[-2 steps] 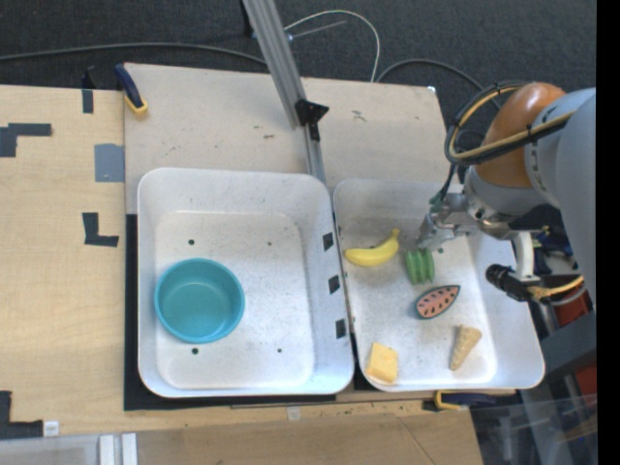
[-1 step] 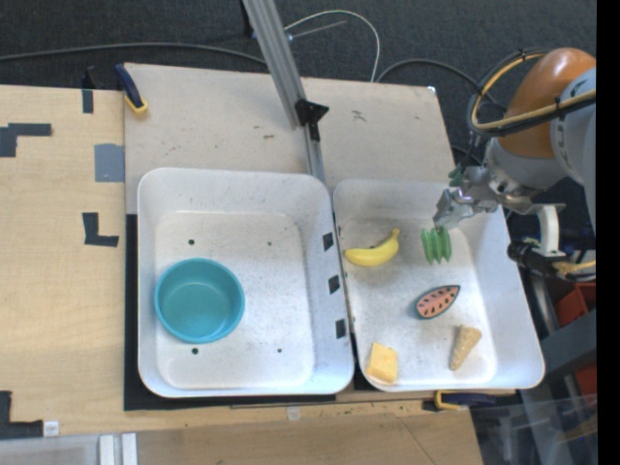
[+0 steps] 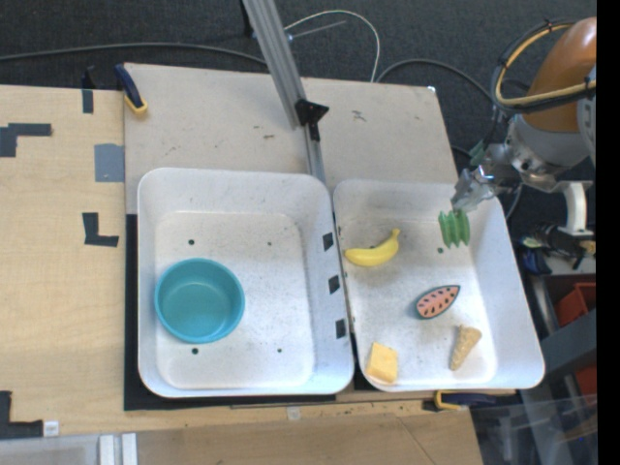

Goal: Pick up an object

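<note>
Pale wooden worktop (image 3: 58,289) bearing two shallow white plastic bins: left bin (image 3: 232,187) with a round teal bowl (image 3: 200,300); right bin (image 3: 513,289) with yellow banana (image 3: 374,250), watermelon slice (image 3: 438,301), yellow cheese wedge (image 3: 383,363), ice-cream cone (image 3: 465,346). Open floor mid-bin. Tool (image 3: 469,198) at the far right rim, touching a green ridged toy (image 3: 453,227); finger spacing impossible to tell.

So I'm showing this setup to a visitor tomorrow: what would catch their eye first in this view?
Probably the round blue plastic bowl, alone in the left shallow white bin. Next, the bright toys in the right shallow white bin: a yellow toy banana near its middle, a red watermelon slice below it, and a green ridged piece at the top right, just under the gripper.
</note>
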Robot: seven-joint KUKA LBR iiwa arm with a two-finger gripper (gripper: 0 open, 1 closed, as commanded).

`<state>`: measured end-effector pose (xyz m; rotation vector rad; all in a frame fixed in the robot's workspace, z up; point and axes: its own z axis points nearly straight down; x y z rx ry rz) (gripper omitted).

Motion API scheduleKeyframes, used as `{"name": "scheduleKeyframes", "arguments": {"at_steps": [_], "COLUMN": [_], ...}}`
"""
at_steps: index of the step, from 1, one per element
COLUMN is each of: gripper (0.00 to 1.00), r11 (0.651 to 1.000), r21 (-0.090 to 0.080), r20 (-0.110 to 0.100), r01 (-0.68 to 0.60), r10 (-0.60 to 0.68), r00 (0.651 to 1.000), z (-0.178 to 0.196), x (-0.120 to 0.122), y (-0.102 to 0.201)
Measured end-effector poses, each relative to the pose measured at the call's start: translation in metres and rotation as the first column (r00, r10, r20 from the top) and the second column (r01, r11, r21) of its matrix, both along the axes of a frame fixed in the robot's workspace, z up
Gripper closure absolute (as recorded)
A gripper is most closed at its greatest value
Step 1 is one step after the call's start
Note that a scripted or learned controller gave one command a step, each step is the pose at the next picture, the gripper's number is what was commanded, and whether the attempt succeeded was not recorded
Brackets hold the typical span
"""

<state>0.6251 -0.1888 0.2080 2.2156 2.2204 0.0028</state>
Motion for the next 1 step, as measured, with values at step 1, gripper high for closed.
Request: {"name": "scheduleKeyframes", "arguments": {"at_steps": [1], "gripper": [1.0], "r11": [1.0], "r21": [0.0], "r20": [0.001], "r01": [0.0], "r10": [0.0], "r00": [1.0], "z": [0.0578], "x": [-0.0022], "y": [-0.0081]}}
